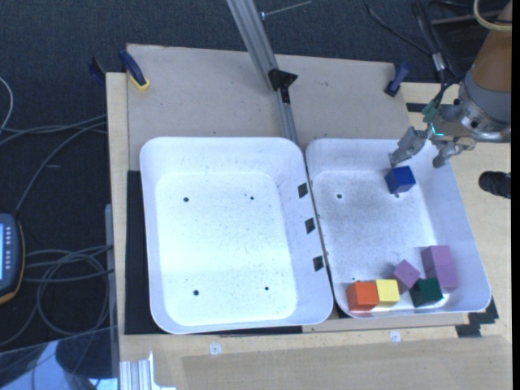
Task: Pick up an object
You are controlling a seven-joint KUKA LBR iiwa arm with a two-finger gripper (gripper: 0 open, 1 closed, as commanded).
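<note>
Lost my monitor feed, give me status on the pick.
Gripper over the right bin's far end. Blue block just below it, grip unconfirmed. Other blocks clustered at the near corner, nothing in the way.

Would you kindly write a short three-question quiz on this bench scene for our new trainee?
1. True or false: the blue cube lies in the left bin.
2. Which block sits between the orange block and the green block?
3. Multiple choice: the gripper is over A) the left bin, B) the right bin's far side, C) the bare bench.

Key: 1. false, it is in the right bin. 2. the yellow block. 3. B.
</note>
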